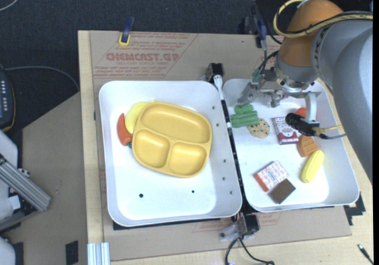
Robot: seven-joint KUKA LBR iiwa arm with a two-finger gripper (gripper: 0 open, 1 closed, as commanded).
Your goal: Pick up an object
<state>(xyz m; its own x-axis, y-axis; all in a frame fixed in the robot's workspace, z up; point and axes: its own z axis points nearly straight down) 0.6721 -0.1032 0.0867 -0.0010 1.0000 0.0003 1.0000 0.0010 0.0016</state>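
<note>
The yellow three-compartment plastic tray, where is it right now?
The yellow three-compartment plastic tray lies in the left white bin of the camera view, toward its upper middle, partly covering an orange and yellow item at its left edge.

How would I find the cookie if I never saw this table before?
Look at the right white bin, the one the grey arm reaches into. Near its left wall, just below the green toy, lies the cookie. It is small, round and tan with dark specks, while its neighbours are green or boxy red-and-white.

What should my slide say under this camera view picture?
Robot arm's gripper reaches above toy foods in the right bin.
</note>
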